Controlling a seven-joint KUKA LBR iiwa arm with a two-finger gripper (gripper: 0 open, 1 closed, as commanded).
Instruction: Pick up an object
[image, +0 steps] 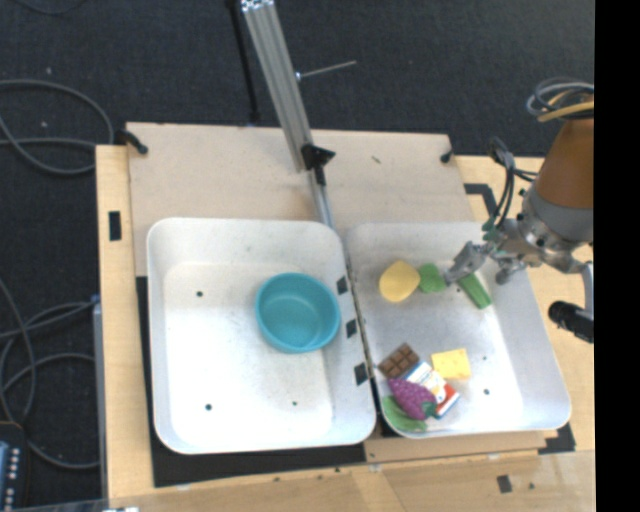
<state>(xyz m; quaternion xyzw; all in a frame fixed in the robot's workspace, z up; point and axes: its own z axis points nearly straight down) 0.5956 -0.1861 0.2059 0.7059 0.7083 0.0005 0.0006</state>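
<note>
White bins sit side by side on the bench (230, 170); the left bin (190, 400) holds a blue bowl (297, 311), the right bin (520, 370) holds the candidate objects. The gripper (478, 270) hangs over the upper part of the right bin, arm (565, 190) entering from the right. Finger state: cannot tell; the tips merge with a green piece (476, 292) lying just at or under them, and nothing is clearly seen clamped between them.

Object positions, right bin:
- yellow rounded object (399, 281), upper left, near the divider
- small green block (431, 279) touching its right side
- brown chocolate-like block (399, 359), lower centre
- yellow block (451, 363) just beside it
- purple grape-like cluster (411, 398) with a red-and-white item (441, 395), on a green dish (400, 421) at the bottom edge

Likely target, judging by proximity: the green piece, or the green block beside the yellow object.

Risks:
- Green piece looks thin and tilted; fingers closing off-centre could flick it aside.
- Green block touches the yellow object, so a descent there may push both and catch neither.
- Yellow object appears rounded and may roll out of a pinch.
- Lower cluster is crowded; a grasp there could snag two items or jam on the dish rim.
</note>
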